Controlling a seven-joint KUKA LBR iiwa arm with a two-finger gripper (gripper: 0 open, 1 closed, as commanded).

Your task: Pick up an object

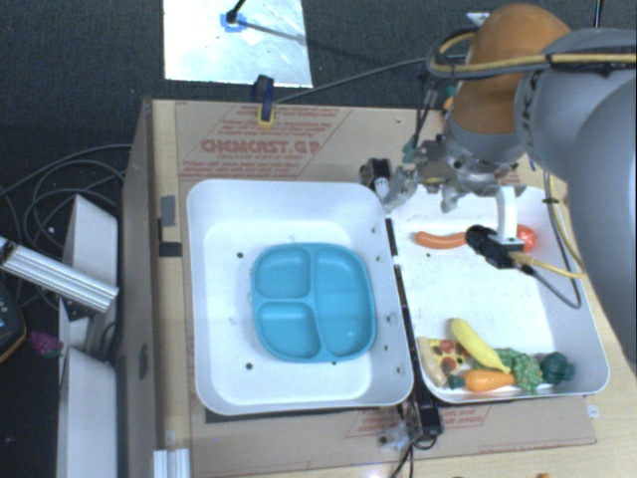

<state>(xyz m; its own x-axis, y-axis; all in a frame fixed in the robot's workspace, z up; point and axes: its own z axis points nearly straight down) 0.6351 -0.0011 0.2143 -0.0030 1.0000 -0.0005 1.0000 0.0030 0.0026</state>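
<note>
Camera view. The gripper (466, 192) hangs over the far end of the right bin (557, 312), near its far rim. Whether it is spread or closed cannot be determined at this angle, and nothing is seen held in it.

Closest object: one orange-red sausage (440, 238), lying flat on the bin floor just to the near-left of the gripper. Its long axis runs left to right across the picture, with a slight curve. One small red item (526, 235) sits to its right, partly hidden.

At the near end of the same bin, clustered together:
- one banana (476, 344), long axis diagonal, from upper left to lower right
- one pizza slice (438, 355), beside the banana
- one carrot (488, 379), roughly left to right
- one broccoli floret (526, 369)
- one dark green item (555, 367), kind unclear

The left bin (214, 297) holds one blue divided plate (314, 302) with three compartments.

The two bins sit side by side, touching, on a desk (328, 137) covered with brown board printed in red. Dark carpet (70, 58) surrounds it. Cables (45, 192) lie to the left, and a shiny sheet (239, 28) lies beyond the desk.
</note>
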